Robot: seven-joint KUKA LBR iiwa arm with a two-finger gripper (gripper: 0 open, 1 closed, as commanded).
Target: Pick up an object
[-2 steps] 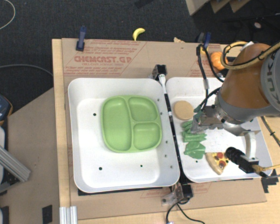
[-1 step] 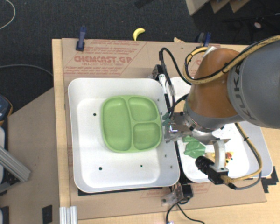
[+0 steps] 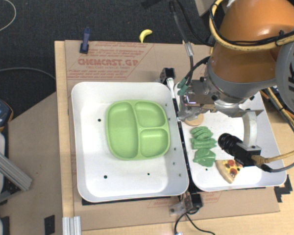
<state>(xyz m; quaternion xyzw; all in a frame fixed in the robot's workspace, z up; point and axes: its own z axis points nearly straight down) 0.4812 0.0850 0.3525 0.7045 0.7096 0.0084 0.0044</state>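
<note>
Gripper (image 3: 189, 109) hangs low over the far left corner of the right-hand bin (image 3: 264, 176), close against the ridge where the two white bins meet. The thick grey arm (image 3: 245, 80) and its orange band (image 3: 255, 13) bulk above it and cover much of that bin's far side. From where I stand I can't tell whether it is released or clenched, because the wrist hides its tip. Just beside it, on the bin floor, lies a small tan disc (image 3: 197, 118), partly tucked under the metal, and I can't make out whether the two touch. Nearer to me in the same bin a few green leafy pieces (image 3: 204, 143) lie in a short column, one just behind the next. A pizza slice (image 3: 229, 169) rests close to the front rim, a little to the right of the greens and apart from them. These are the things on offer for picking, and all of them lie flat in the bin. The left-hand bin (image 3: 88, 131) holds a pale green divided plate (image 3: 137, 129) lying flat near its middle, with one long section and two smaller ones. Both bins rest on a brown cardboard sheet (image 3: 112, 60) with red print. A blue clip (image 3: 85, 40) sits at the sheet's far edge, and beyond that edge — on the dark floor — lies a small yellow banana (image 3: 145, 34).
</note>
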